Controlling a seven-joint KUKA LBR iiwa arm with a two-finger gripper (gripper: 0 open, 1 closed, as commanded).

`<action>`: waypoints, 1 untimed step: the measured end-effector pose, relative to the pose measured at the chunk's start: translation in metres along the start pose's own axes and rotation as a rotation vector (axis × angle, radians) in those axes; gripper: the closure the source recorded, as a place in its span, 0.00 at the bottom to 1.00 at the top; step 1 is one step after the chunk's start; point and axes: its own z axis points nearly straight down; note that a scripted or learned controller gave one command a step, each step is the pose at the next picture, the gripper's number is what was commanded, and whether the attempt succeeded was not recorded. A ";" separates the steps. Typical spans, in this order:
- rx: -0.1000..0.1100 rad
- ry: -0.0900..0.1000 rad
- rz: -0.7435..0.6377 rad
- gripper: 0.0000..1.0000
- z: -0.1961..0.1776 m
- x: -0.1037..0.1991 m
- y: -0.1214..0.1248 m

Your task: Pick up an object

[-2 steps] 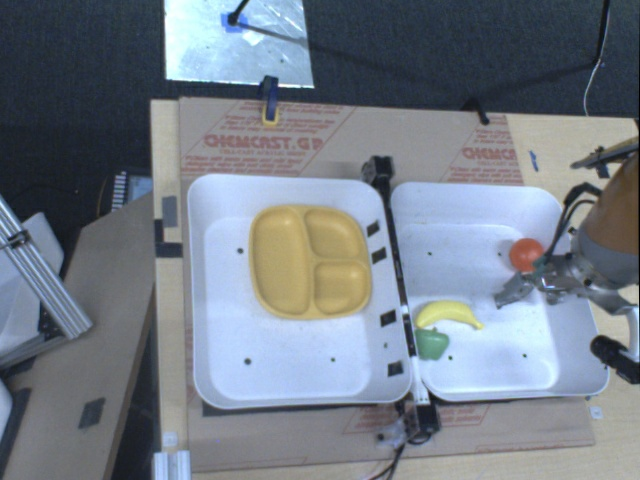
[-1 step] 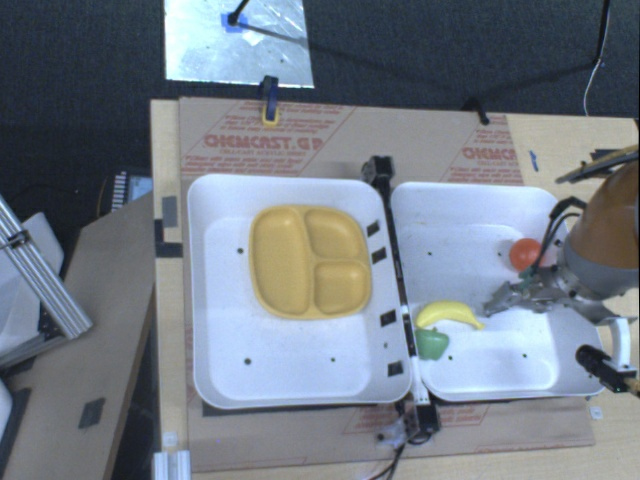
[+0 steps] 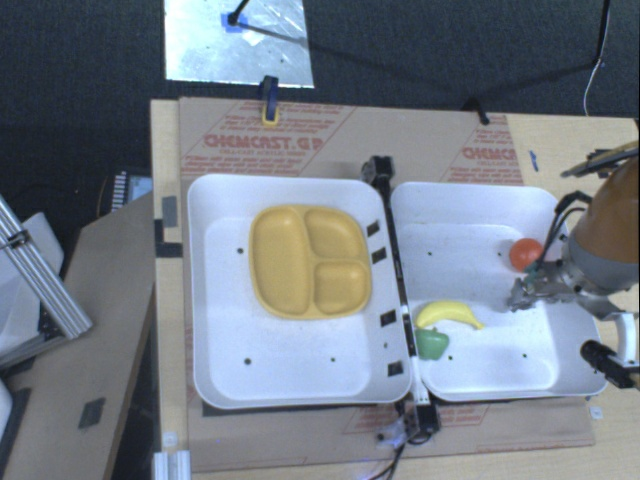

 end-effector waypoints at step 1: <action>-0.002 -0.001 0.002 1.00 -0.059 -0.005 -0.006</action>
